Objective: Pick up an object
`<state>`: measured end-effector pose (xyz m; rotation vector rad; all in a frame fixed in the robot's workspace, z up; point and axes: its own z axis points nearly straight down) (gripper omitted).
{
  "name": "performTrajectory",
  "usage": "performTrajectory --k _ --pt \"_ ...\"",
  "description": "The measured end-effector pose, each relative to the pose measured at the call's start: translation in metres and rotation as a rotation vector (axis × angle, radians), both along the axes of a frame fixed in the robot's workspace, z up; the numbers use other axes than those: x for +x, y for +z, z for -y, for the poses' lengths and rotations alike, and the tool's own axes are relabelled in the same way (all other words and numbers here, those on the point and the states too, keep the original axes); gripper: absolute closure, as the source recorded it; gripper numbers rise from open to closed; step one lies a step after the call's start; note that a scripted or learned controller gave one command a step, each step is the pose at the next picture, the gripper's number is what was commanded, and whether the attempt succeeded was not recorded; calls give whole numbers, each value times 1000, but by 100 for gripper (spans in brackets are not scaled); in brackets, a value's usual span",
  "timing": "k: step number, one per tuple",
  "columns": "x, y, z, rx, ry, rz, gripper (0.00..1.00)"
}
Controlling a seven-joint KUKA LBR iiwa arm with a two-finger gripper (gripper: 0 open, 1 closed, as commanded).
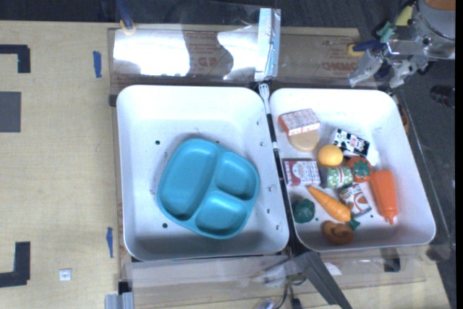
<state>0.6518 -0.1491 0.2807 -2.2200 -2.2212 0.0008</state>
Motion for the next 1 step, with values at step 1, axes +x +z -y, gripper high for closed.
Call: performTrajectory --k 1 --pt "-42 -125 -31 1 216 -4 0"
